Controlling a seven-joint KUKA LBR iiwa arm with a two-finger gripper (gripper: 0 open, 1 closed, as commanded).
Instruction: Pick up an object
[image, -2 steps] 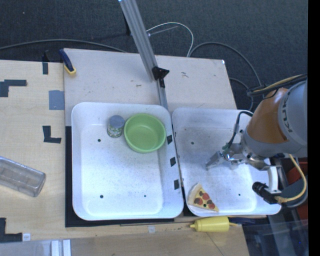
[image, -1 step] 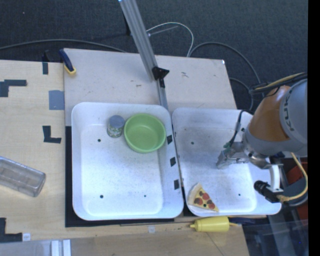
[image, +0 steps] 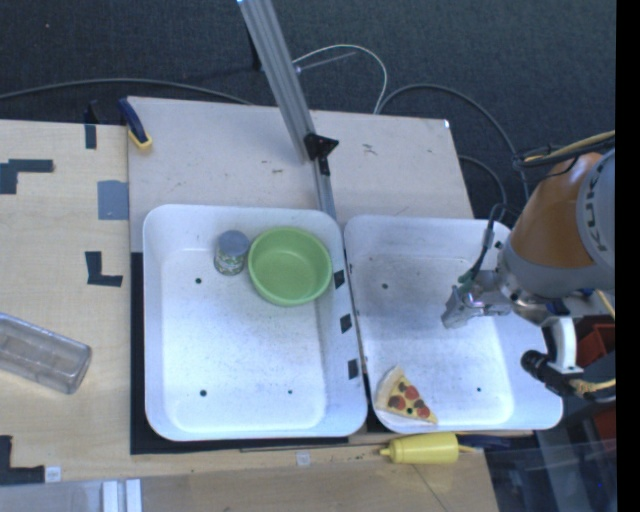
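Note:
A green bowl (image: 290, 265) sits at the back of the left bin (image: 180, 400), and a small grey can (image: 231, 252) stands just to its left, touching or nearly touching it. In the right bin (image: 420, 240), a pizza slice toy (image: 404, 396) lies at the front left corner. My gripper (image: 462, 310) hangs low over the right half of the right bin, well behind and to the right of the pizza slice. Nothing shows beneath or between its tips.
A yellow bottle (image: 424, 449) lies on the bench just in front of the right bin. On the wooden surface at far left rests a clear plastic cylinder (image: 40, 352). A metal pole (image: 290, 90) slants down to the bins' shared back edge. Cables trail behind.

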